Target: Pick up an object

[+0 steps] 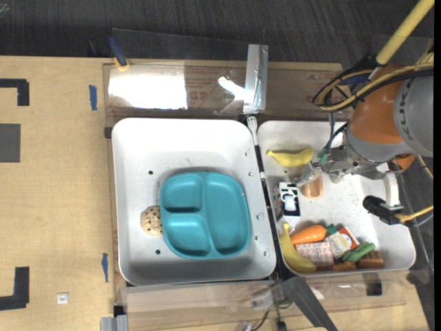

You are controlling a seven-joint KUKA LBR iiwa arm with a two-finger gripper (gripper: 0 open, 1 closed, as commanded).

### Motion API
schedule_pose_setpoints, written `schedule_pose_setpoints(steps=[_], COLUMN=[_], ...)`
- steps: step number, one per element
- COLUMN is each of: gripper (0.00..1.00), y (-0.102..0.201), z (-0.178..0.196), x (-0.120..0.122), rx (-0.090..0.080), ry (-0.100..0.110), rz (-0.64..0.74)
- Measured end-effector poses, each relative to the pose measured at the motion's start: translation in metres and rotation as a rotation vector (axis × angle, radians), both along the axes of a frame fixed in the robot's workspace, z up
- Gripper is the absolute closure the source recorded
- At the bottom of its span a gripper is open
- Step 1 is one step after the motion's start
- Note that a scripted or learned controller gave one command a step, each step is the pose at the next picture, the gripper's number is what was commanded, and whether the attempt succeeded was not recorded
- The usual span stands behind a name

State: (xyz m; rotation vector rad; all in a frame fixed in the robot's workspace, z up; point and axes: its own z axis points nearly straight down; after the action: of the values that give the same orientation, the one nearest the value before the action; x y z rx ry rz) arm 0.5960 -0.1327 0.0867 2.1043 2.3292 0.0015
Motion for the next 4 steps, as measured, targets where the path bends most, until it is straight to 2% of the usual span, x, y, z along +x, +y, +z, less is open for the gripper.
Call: schedule_pose_setpoints(steps=[1,2,3,4], gripper=[1.0,1.0,0.0,0.0], y=[0.001,0.09,0.086,0.037], z=[0.011,0.103,0.098,0.028], x=[0.002,0.052,0.05,0.07], rx=[0.0,0.003,0.001,0.001], ry=[-0.006,-0.007,0.001,0.006], rz=[0.0,0.037,0.031,0.17])
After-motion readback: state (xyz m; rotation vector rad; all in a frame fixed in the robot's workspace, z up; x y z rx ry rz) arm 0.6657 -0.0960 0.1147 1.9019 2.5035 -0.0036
